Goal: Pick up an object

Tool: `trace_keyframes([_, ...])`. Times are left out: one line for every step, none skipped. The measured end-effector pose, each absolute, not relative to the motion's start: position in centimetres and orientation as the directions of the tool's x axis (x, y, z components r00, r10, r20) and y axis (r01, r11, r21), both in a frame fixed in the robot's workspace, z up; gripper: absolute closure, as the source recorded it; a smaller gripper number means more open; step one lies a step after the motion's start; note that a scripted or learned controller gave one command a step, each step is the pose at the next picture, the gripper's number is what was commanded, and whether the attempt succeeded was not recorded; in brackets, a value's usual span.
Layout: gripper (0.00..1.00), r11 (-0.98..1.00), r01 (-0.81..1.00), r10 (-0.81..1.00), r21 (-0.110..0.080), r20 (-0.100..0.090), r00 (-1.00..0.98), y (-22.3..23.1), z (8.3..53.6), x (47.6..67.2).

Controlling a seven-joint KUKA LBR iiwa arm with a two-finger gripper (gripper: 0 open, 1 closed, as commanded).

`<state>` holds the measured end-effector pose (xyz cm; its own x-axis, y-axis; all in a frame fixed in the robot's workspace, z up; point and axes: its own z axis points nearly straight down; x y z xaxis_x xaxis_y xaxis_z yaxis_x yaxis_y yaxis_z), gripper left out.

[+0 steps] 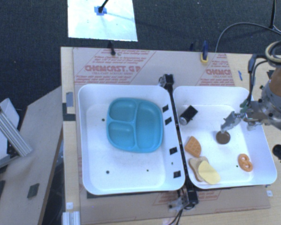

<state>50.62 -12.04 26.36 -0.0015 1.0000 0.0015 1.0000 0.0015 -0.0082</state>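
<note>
- The grey two-finger gripper (228, 124) reaches in from the right over the right-hand shallow white bin (258, 146); how wide it is cannot be told from this slanted view, and nothing shows in it.
- Its tip hangs directly above a small round brown disc (223, 137) on the bin floor — touching or just clear of it, I cannot tell which.
- Left of the brown disc and slightly nearer the camera lies an orange waffle-patterned piece (193, 146).
- Below that piece, a pale yellow oval slice (208, 172) rests on a tan bread-like slab (196, 165).
- Right of the brown disc and nearer the camera sits a small orange pretzel-shaped toy (245, 162), well apart from it.
- Up and left of the brown disc lies a black cylinder with a grey end (188, 114), by the divider.
- Further left, the left-hand white bin (96, 172) holds a blue plastic divided plate (134, 124).
</note>
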Motion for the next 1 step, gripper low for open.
trace_keyframes([0.00, 0.004, 1.000, 1.000, 0.002, 0.000, -0.004, -12.02, 26.84, 50.82])
